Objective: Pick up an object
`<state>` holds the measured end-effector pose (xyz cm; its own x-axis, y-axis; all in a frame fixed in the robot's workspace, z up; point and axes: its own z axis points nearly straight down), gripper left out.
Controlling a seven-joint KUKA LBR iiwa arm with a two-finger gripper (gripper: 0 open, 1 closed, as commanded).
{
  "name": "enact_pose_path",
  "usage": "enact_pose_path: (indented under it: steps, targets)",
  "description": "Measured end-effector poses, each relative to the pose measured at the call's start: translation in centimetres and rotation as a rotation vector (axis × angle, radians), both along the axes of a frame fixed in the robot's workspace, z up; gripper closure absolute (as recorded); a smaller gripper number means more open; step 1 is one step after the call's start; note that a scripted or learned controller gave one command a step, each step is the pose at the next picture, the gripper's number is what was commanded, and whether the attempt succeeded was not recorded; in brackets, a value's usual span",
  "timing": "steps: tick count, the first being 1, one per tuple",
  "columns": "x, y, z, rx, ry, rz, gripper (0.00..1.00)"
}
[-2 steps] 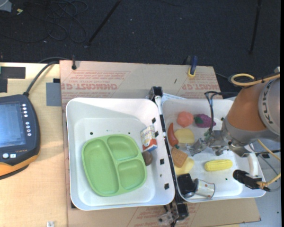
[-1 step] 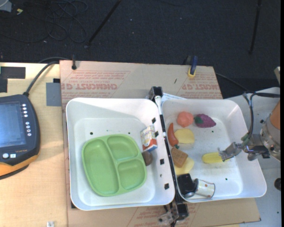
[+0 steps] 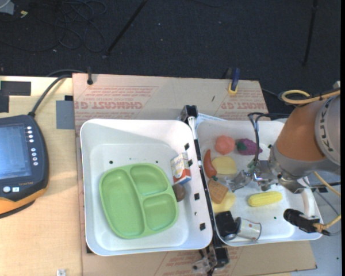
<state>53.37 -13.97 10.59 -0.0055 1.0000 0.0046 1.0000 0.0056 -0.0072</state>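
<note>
1. In the camera view, I see the arm (image 3: 302, 140) reaching in from the right and bent low over the right bin (image 3: 293, 233), with its hand (image 3: 245, 179) down among the toy food near the bin's middle.
2. I cannot tell how far the hand is open, nor whether it has hold of anything; the metal parts blur into the clutter beneath them.
3. Candidates lie close around it: a yellow piece (image 3: 224, 165) just left of it, a corn cob (image 3: 264, 199) just below and to the right, a pink ball (image 3: 224, 144) and a purple piece (image 3: 248, 147) above.
4. The left bin (image 3: 103, 137) holds a green divided plate (image 3: 139, 199), with a small carton (image 3: 181, 169) at its right edge.
5. I judge this to be the reach-and-grasp step, not yet a lift.
6. Next move, as I read it: settle on one item, likely the yellow piece or the corn cob, close squarely on it, then rise straight up without dragging its neighbours.
</note>
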Motion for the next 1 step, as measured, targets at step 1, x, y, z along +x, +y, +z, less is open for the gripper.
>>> enact_pose_path:
  steps: [1]
  targets:
    - [6.13, 4.39, -1.94, -0.005, -0.008, -0.001, 0.00]
